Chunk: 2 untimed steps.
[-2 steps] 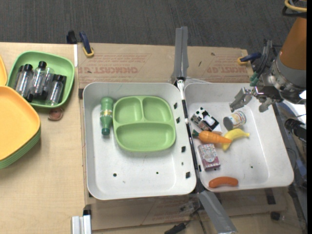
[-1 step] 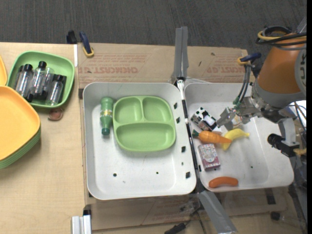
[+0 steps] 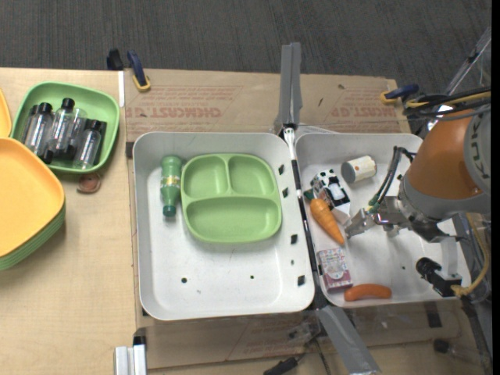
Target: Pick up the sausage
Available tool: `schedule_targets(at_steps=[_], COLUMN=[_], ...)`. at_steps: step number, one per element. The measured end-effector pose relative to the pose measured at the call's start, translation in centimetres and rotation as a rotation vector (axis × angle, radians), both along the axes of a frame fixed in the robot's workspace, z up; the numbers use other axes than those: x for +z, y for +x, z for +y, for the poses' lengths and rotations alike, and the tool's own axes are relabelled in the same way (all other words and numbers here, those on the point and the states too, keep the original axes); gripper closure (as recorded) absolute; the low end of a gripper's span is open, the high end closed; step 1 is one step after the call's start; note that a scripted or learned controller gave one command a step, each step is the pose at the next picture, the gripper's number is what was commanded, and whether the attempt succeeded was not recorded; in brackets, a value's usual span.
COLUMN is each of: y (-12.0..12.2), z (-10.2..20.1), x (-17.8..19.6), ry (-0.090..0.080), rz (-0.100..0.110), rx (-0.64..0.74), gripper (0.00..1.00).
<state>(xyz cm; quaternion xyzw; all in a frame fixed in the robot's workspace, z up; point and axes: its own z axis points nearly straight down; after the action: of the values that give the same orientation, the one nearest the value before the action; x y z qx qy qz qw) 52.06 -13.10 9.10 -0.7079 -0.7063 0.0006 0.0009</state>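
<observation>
The sausage [image 3: 368,292] lies flat on the floor of the right bin [image 3: 391,143], close to its near wall, lengthwise left to right and untouched. Just to its left lies a small pink packet [image 3: 334,269], near the bin's left wall. Farther back along that wall is a carrot [image 3: 326,219], its thick end toward the far side, and behind it a small black-and-white toy [image 3: 331,188]. A white cylinder [image 3: 359,169] rests on its side toward the far wall. The gripper [image 3: 358,223] sits low over the middle of the right bin, just right of the carrot and well apart from the sausage; whether its fingers are spread or closed cannot be told, and nothing is seen between them. The arm [image 3: 447,166] reaches in from the right. The left bin [image 3: 148,233] holds a green divided plate [image 3: 232,196] with a green bottle [image 3: 169,184] lying beside its left edge. Farther left on the bench, a green tray [image 3: 104,112] holds small bottles [image 3: 64,133], next to stacked yellow plates [image 3: 27,205].
</observation>
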Motion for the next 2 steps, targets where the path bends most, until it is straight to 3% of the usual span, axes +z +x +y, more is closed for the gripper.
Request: schedule_targets(at_steps=[1,2], y=[2.09,2.06], z=[3.20,3.01], x=[0.05,0.93], ry=[-0.001,-0.001], rz=[-0.001,-0.001], rx=[0.135,0.129], gripper=[0.00,1.00])
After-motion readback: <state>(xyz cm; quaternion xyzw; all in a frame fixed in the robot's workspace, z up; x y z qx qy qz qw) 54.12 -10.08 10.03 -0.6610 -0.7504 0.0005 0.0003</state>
